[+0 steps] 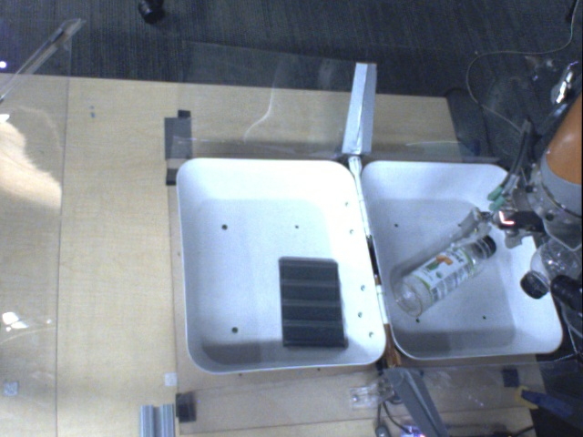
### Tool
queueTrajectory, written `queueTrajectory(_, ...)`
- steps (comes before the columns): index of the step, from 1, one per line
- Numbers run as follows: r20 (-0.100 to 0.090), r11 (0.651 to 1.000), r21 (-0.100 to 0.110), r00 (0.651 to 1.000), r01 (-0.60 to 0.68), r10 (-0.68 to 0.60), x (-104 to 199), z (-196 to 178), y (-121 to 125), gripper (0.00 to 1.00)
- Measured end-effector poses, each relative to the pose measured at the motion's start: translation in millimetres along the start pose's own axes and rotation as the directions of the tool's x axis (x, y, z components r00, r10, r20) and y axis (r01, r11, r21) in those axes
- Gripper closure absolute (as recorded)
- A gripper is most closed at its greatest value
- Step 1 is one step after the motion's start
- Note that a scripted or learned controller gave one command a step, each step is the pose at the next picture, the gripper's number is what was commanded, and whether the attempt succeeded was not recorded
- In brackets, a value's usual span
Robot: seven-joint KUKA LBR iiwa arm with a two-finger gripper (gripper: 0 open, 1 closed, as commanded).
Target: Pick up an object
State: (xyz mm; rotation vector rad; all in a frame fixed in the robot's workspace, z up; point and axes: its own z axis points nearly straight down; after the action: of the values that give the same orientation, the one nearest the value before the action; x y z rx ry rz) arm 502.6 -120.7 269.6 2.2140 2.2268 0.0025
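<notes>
A black ribbed block [312, 302] is seen lying flat in the left bin [205, 244], in the part of that bin nearest the camera and toward its right wall. The landmark is taken as the divider [365, 235] where the two white bins meet. The block lies just left of the divider, apart from it. The left bin stands on the pale wooden counter [100, 244], which extends well to the left of the divider.

Right of the divider, in the right bin [410, 189], a clear plastic bottle [446, 274] is seen on its side, laid slantwise, its base toward the divider and its dark cap [484, 244] pointing away to the upper right. A label with orange and green print is visible on its body.

Farther right, the pincer [496, 215] is seen just beyond the cap end of the bottle, beneath the grey arm [560, 167] with its orange band. Whether the pincer is open or closed cannot be told; the bottle rests on the bin floor.
</notes>
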Motion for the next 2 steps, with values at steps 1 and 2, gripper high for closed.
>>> queueTrajectory(1,0.0,0.992,-0.003,0.992,-0.125,0.125,-12.2,-27.7,29.2,0.0)
queueTrajectory(2,0.0,0.957,-0.011,0.957,-0.289,0.289,-77.2,116.4,18.5,0.0)
